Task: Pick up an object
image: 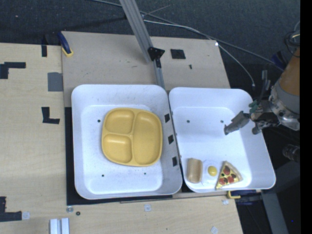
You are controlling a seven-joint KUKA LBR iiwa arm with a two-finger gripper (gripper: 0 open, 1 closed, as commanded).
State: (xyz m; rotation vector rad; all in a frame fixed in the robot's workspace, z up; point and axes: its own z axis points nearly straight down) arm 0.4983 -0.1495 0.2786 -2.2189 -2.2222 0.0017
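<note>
Along the front of the right bin (209, 99) lie three toy foods: a tan bread roll (194, 170), a white fried egg with a yellow yolk (211, 171) and a pizza slice (228, 174). My gripper (243, 126) hovers over the right side of that bin, behind the pizza slice and well apart from it. Its fingers (234, 123) are spread open with nothing between them. The arm comes in from the right edge.
The left bin (87, 101) holds a yellow three-compartment plate (131, 136). A grey pole (136, 18) slants down from the top to a clamp between the bins. Cables run across the dark floor behind the bench.
</note>
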